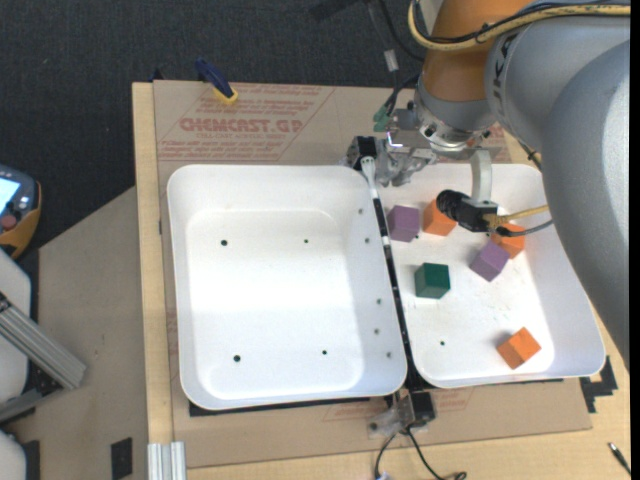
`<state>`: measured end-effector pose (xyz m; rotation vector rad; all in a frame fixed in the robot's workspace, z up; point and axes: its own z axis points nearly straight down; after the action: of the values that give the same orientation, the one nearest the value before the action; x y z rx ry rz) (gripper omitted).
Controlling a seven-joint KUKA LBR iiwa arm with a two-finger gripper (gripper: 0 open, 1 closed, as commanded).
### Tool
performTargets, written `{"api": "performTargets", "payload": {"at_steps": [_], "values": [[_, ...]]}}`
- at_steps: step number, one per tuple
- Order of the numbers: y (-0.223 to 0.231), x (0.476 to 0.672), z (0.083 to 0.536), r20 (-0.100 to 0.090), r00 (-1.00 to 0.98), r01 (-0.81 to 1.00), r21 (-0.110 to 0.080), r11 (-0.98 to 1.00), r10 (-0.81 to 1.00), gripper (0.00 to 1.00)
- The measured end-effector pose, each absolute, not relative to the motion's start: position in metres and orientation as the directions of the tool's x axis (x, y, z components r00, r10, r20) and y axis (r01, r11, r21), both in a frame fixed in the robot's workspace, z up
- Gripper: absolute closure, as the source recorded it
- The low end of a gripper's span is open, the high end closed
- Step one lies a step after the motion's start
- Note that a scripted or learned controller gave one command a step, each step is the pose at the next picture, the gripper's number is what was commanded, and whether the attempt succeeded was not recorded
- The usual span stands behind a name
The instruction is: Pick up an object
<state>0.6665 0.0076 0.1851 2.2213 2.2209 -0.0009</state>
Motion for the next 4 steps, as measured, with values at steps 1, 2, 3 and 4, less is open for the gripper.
{"api": "performTargets", "payload": {"at_steps": [1, 2, 3, 4], "values": [[0.0012, 0.6665, 0.1850, -0.001, 0.001, 1.000, 0.000, -0.001, 1.000, 1.00], [0.0042, 0.6665, 0.1851, -0.001, 0.000, 1.000, 0.000, 0.000, 1.000, 1.00], [-0.0026, 0.6665, 0.1851, -0.001, 0.001, 1.000, 0.000, -0.001, 1.000, 1.00], [0.0036, 0.6665, 0.1851, -0.001, 0.000, 1.000, 0.000, 0.000, 1.000, 1.00]]}}
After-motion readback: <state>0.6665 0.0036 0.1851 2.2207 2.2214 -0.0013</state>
